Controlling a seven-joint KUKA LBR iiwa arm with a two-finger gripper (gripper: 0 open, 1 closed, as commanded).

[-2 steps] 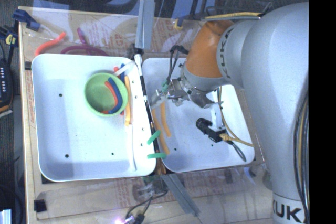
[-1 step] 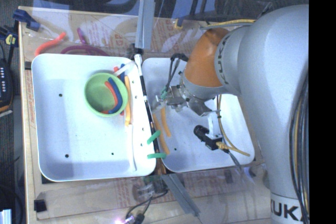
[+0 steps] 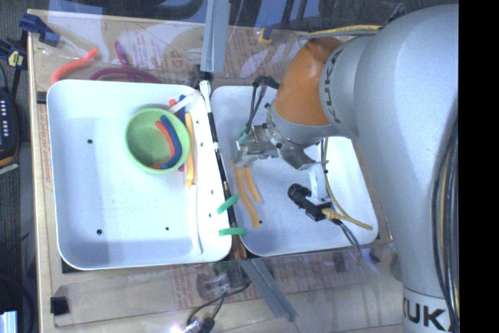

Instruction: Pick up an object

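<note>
Pincer (image 3: 243, 154) on the grey arm hangs low in the right white bin (image 3: 352, 239), above slim orange plastic sticks (image 3: 249, 195). Left white bin (image 3: 86, 175) holds a round green plastic bowl (image 3: 148, 140) with curved coloured pieces.

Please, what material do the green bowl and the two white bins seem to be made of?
The green bowl looks like plastic: one even bright colour, smooth and slightly glossy, with a thick rounded rim. The two white bins, left and right, also look like moulded plastic: uniform matte white, rounded corners, soft shallow walls. Painted metal cannot be excluded from the look alone.
</note>
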